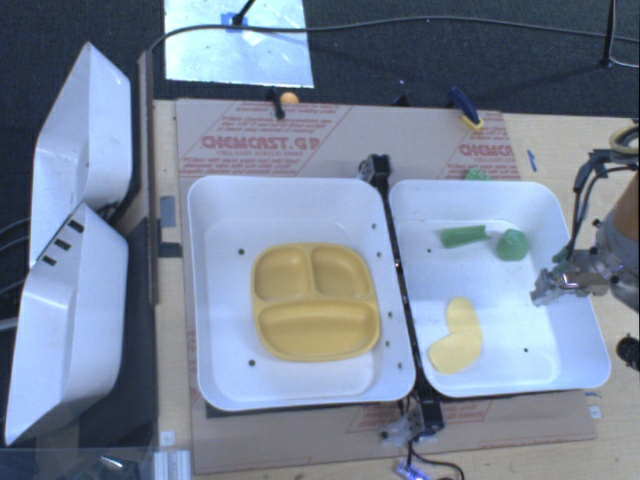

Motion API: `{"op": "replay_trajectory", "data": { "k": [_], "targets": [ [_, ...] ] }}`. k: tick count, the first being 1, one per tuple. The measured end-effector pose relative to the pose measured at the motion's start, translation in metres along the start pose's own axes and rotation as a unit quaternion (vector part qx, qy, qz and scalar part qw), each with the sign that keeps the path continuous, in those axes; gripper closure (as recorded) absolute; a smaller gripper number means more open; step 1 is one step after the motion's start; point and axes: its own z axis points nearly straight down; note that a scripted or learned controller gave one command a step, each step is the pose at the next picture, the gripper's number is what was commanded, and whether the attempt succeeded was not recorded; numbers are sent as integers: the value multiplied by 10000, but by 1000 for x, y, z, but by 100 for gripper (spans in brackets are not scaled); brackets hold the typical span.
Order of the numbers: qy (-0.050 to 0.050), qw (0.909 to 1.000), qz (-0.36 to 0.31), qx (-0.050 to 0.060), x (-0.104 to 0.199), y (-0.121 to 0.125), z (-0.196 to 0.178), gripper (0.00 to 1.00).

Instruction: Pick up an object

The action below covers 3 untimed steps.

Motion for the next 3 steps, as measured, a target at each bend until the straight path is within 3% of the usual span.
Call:
{"op": "replay_trajectory", "data": {
  "k": [1,3],
  "targets": [
    [0,10000,0,-2,0,1,-46,100],
    [7,10000,-15,14,97,28,-39,100]
  ]
}}
